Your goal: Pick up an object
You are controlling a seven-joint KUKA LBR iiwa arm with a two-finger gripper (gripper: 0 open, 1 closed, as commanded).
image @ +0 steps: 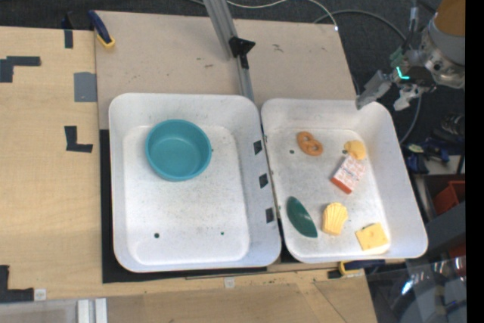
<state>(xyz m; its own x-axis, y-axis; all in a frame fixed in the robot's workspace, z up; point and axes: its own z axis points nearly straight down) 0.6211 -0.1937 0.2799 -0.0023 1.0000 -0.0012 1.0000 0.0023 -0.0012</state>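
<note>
The right bin holds several small items: a brown pretzel, a small yellow piece, a red-and-white carton, a dark green oblong piece, a ridged yellow piece and a yellow block. A teal bowl sits in the left bin. My gripper hovers over the right bin's far right corner, up and to the right of the items. It is open, with nothing between its fingers.
A slanted metal pole rises behind the bins, clamped near their shared far edge. Cables lie on the dark floor beyond the bench. A blue-and-yellow clamp sits at the board's far left corner.
</note>
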